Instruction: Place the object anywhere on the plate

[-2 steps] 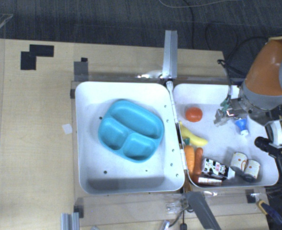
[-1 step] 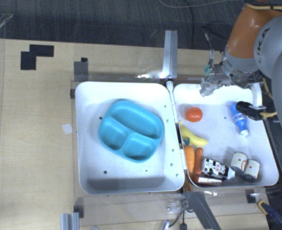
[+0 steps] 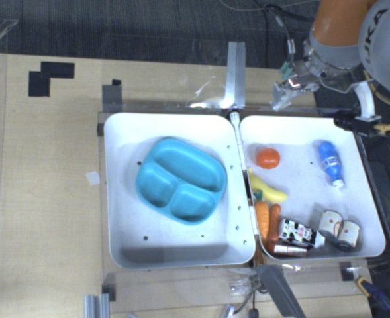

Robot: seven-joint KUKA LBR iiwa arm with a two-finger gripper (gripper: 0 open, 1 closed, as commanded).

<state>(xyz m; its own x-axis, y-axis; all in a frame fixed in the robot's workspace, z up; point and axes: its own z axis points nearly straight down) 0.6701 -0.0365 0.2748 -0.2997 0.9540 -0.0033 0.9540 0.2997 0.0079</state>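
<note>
Task object unclear, candidates all sit in right bin [image 3: 370,197]: orange tomato-like ball [image 3: 268,158] near its upper left, blue bottle [image 3: 330,163] toward upper right, yellow banana [image 3: 267,189] against the left wall, carrot [image 3: 263,220] just below banana, small printed box [image 3: 298,234] and a pale round item [image 3: 340,228] along the bottom edge. Blue divided plate [image 3: 180,179] lies in left bin [image 3: 118,177], nothing on it. Gripper [image 3: 289,93] hovers above right bin's far rim, over the surface; jaws too blurred, cannot tell state.
</note>
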